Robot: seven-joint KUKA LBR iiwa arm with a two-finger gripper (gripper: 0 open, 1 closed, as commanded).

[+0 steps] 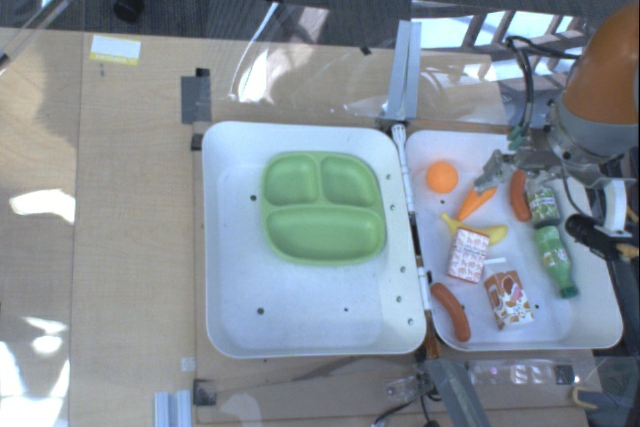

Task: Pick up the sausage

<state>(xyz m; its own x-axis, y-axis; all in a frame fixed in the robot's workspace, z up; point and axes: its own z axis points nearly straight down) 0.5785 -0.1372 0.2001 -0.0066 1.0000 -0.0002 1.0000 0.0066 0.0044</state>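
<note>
metal jaws [497, 177], glossy cylindrical sausage [451, 311]

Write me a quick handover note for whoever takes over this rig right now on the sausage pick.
Gripper: over the back of the right bin, above the carrot; whether it grips anything can't be told.
Sausage: lying at the right bin's front left corner, apart from the gripper, beside the small carton.
Done: nothing visible; the sausage is not lifted.
Left: move to the front corner, grasp the sausage, lift.

glossy sausage [451, 311], seemingly plastic matt plate [324, 207]
</note>
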